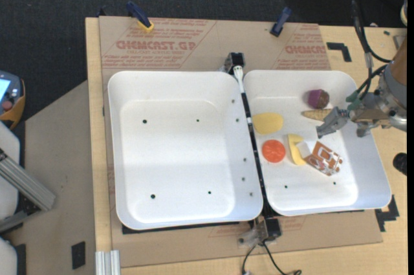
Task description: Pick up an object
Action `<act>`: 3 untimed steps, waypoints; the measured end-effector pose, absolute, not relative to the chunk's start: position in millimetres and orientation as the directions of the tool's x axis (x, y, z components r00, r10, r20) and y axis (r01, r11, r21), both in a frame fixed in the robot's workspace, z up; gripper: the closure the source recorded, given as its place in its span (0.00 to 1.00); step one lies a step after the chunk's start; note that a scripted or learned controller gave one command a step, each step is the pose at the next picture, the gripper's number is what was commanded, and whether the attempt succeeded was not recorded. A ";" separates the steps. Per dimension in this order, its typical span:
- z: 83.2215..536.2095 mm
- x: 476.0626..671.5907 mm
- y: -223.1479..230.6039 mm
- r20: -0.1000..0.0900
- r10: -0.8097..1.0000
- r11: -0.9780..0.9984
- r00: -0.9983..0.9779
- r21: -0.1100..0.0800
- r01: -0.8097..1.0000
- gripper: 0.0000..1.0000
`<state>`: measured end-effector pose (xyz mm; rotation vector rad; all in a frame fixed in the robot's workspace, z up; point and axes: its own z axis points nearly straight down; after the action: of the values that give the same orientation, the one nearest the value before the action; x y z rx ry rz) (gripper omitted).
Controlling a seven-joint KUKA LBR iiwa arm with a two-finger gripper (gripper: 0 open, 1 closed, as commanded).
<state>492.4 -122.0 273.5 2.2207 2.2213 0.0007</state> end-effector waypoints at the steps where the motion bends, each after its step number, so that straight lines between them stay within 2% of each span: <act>1: 179.2 477.1 -77.2 0.004 1.000 0.003 -0.003 -0.011 1.000 0.00; 2: 107.2 521.8 -119.5 -0.009 1.000 0.001 -0.001 0.026 1.000 0.00; 3: 98.6 531.0 -185.1 -0.008 1.000 0.004 -0.003 0.038 0.999 0.00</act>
<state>531.0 -185.1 98.6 2.1948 2.2025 0.0331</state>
